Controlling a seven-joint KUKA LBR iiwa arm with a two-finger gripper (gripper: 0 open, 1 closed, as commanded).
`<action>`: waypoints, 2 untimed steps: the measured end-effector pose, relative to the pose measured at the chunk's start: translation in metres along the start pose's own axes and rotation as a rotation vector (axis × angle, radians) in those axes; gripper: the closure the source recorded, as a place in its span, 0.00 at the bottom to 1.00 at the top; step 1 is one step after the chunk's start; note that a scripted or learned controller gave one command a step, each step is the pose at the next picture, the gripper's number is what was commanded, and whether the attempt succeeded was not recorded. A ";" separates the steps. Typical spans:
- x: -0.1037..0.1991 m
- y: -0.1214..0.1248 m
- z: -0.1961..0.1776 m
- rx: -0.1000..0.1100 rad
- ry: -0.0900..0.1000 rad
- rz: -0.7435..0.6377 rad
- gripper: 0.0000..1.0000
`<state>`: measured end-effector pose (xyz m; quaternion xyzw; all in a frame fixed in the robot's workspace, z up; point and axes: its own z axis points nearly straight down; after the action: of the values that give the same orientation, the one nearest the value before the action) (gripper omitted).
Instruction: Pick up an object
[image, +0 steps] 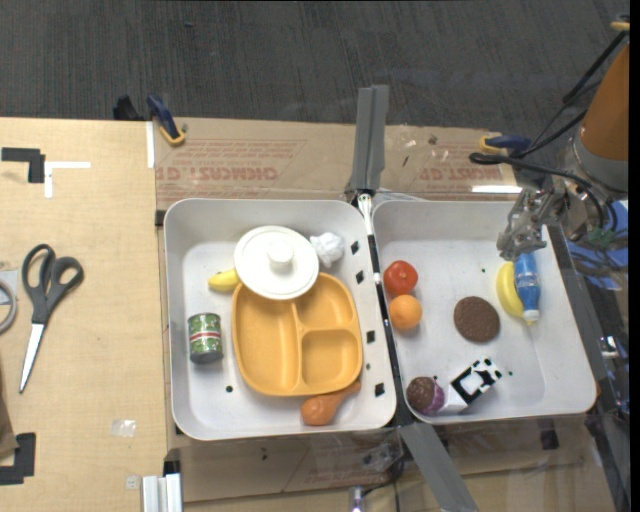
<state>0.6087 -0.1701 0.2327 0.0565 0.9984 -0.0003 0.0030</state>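
Over the right bin's (560, 400) far right corner hangs the gripper (522, 235); finger state cannot be determined. Just below it, a water bottle (527, 285) lies touching a banana (508, 290) near the right wall. Bare floor separates these from the brown disc (477, 318).

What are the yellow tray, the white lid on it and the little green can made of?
The yellow tray looks like moulded plastic: one even colour, rounded compartments, a soft sheen. The white lid with its knob seems plastic too, though glazed ceramic can't be ruled out. The green can looks like metal with a printed label, judging by its pale shiny rim.
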 end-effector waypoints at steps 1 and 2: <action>0.036 -0.054 0.139 0.001 0.000 0.015 1.00; 0.036 -0.053 0.139 0.001 0.001 0.014 0.00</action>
<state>0.5679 -0.2193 0.0933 0.0634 0.9980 -0.0005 0.0023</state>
